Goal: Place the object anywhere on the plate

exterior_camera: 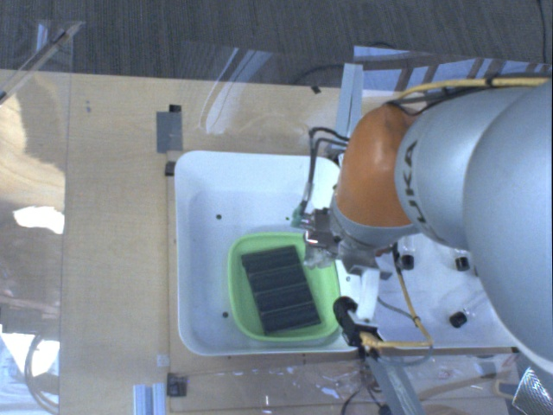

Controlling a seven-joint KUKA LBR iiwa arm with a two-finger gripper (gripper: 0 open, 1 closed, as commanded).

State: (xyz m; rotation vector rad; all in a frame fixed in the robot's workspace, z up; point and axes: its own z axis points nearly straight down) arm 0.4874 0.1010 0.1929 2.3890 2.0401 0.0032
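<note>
A light green plate (246, 318) lies in the near right part of the left white bin (203, 214). A dark grey ribbed rectangular object (278, 289) lies flat on the plate and covers most of its middle. My gripper (315, 234) hangs just above the plate's far right corner, close to the object's upper right end. The grey arm with its orange band (371, 175) looms over it and hides much of the wrist. Nothing shows between the gripper and the object.
The right bin (432, 305) lies mostly under the arm, with small dark bits on its floor. A yellow cable (406, 344) and a black fitting (346, 311) run along the near edge. Wooden bench (104, 232) extends to the left.
</note>
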